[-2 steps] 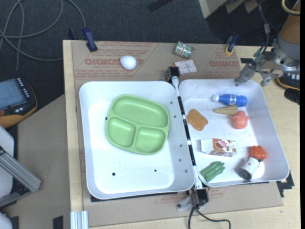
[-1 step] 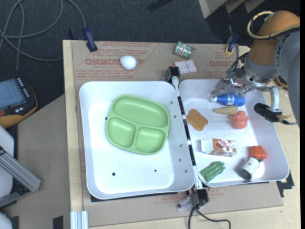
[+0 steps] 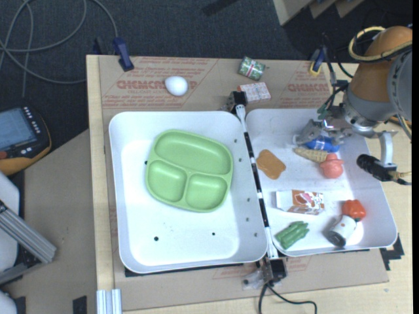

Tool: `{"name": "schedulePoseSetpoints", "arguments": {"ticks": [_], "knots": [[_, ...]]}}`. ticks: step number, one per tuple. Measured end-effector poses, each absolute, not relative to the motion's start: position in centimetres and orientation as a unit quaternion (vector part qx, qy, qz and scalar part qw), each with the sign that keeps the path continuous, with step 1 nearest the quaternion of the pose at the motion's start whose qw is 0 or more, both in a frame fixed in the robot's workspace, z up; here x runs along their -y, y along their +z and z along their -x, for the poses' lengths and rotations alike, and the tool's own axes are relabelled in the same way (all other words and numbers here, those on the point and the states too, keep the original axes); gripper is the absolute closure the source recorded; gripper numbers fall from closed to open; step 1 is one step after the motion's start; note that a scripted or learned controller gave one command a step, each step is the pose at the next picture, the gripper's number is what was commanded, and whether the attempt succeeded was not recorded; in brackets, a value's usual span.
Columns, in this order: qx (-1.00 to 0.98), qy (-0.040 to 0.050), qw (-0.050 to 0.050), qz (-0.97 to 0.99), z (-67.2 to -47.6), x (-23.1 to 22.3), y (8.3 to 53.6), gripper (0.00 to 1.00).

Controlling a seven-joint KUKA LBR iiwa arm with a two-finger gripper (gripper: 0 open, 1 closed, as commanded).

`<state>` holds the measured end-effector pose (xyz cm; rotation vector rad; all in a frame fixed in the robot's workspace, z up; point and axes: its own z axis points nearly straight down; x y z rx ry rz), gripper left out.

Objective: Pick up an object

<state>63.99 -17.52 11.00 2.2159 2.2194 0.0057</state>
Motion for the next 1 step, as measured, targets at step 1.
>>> {"name": "schedulePoseSetpoints", "arguments": {"ticks": [1], "knots": [[-0.707,0.0026,0.015,-0.707,-65.99,15.29,9.73,0.0]]}}
